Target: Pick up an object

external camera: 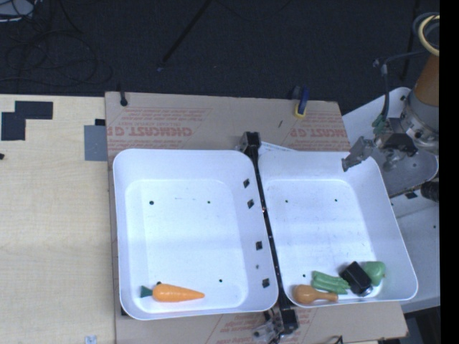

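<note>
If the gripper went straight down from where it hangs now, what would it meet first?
Probably the far right rim of the right white bin, or the bare floor just inside it. The two-finger gripper hangs over that corner; depth is unclear. The toys lie at the near edge.

Right bin (326, 206) open above, toys (344, 284) crowd corner

The two shallow white plastic bins, left (133, 192) and right (391, 228), look smooth with a soft sheen. Under them lies a matt brown cardboard sheet (215, 120) with red print, on a pale wood-grain bench top (50, 228). The orange plastic carrot (178, 292) near the left bin's front looks glossy. The small black block (356, 277) appears matt.
</note>
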Available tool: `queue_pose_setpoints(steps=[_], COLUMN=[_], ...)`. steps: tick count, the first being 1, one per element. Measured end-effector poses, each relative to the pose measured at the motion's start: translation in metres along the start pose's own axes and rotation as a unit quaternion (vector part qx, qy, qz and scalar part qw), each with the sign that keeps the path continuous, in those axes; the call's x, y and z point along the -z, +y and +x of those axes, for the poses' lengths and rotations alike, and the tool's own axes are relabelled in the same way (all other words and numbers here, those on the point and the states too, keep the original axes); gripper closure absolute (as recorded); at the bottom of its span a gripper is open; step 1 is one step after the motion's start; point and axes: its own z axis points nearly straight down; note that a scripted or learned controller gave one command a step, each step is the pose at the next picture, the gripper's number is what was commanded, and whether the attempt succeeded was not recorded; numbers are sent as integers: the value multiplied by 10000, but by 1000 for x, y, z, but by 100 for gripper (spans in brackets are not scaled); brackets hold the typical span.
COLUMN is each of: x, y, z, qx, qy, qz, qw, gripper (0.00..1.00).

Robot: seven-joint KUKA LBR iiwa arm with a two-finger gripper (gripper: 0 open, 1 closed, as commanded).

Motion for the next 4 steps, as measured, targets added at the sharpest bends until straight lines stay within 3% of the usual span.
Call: queue_pose_setpoints(steps=[1,2,3,4], x=[-194,-78,-23,6], y=[35,41,34,9], z=[23,118,49,1], qx=[25,54,-12,-7], qy=[3,13,-21,-11], qz=[-4,-52,-36,-17], qw=[10000,10000,10000,10000], gripper=[0,0,0,0])
